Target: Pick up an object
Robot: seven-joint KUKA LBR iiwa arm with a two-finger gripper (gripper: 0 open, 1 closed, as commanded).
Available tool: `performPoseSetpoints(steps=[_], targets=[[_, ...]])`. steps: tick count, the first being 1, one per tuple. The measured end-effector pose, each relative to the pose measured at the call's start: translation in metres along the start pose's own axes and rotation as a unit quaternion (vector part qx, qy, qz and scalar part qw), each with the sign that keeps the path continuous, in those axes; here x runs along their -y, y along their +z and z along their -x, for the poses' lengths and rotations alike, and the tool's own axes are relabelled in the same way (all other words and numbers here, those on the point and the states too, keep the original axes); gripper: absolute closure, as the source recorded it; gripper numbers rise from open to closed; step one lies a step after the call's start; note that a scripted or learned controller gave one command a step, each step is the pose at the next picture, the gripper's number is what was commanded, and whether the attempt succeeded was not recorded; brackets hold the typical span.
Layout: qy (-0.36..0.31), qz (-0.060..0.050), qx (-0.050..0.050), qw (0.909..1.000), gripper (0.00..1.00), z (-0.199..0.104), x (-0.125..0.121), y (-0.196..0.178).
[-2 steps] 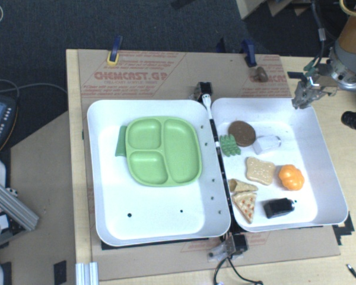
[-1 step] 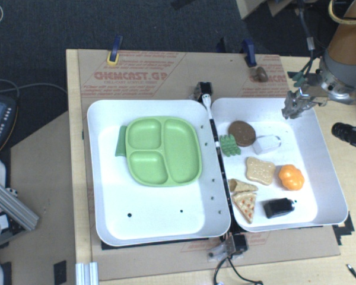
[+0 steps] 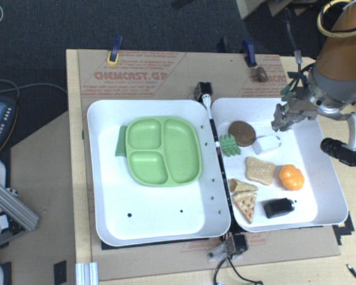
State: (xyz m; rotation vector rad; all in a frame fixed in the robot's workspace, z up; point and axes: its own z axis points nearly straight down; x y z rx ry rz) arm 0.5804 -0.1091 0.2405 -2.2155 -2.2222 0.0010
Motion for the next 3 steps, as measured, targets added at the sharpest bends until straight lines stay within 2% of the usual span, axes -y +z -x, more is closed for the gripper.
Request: performPoseSetpoints(steps=[1, 2, 3], targets=[[0.000, -0.001, 0.000, 1.0000, 1.00, -0.039, 0.033, 0.023], [0.000, 0.003, 0.001, 1.0000, 1.00, -0.047, 0.028, 0.005], [0.001, 0.002, 0.001, 1.0000, 1.00, -0.049, 0.027, 0.007]])
